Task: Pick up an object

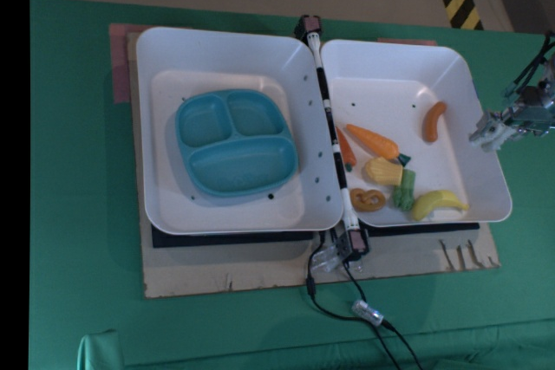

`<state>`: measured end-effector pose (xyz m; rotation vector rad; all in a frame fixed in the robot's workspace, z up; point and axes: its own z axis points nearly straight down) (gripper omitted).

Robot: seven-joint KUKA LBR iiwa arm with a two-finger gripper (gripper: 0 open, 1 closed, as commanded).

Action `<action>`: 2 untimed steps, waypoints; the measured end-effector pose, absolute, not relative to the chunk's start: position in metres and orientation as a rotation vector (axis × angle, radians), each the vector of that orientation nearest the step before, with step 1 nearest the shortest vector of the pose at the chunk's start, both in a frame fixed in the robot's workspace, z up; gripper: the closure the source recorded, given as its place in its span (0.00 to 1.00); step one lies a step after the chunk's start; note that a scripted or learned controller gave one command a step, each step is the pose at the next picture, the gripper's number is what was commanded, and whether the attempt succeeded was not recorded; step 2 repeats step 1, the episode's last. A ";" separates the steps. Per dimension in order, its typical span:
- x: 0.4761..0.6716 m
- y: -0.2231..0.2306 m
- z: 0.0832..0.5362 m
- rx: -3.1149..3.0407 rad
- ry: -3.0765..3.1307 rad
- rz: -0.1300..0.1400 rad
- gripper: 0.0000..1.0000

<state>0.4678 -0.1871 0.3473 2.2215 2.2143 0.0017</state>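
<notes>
Camera view puts my gripper (487,137) just outside the right bin (486,178), fingers spread and holding nothing; the sausage (434,122) lies nearest them, inside the rim, so I'd try that first.

Green-covered bench bearing a cardboard sheet

A flat brown cardboard sheet (260,277) is lying on the green cloth-covered bench (78,186); two shallow white plastic bins (225,48) are sitting side by side on that sheet, and a thin black cable (334,308) is trailing off the sheet's near edge.
</notes>
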 end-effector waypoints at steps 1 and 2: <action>0.468 -0.187 0.348 2.222 2.214 0.001 1.00; 0.468 -0.187 0.348 2.222 2.214 0.001 1.00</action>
